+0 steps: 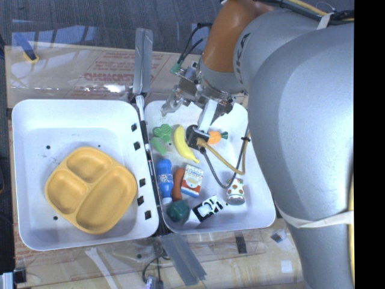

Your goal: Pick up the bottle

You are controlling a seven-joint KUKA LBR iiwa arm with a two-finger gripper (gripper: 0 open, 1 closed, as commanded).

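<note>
Likely the bottle [163, 179] is a light, stiff plastic toy with a smooth, rounded body, so it may roll or slip out of a loose pinch; the surest hold looks to be across its middle, squeezing the narrow width rather than the ends. It is blue with a white band or cap toward its far end, and it lies on its side in the right bin [258, 212], close against that bin's left wall, long axis running near to far. A brown sausage-shaped toy [178, 184] lies just beside it on the right, which leaves little room for a finger on that side, and a green toy [160, 136] sits just beyond its far end. The gripper [195, 110] hangs over the far part of the right bin, above the banana [184, 144], apart from the bottle; whether its tool is spread or pressed together I cannot tell.
</note>
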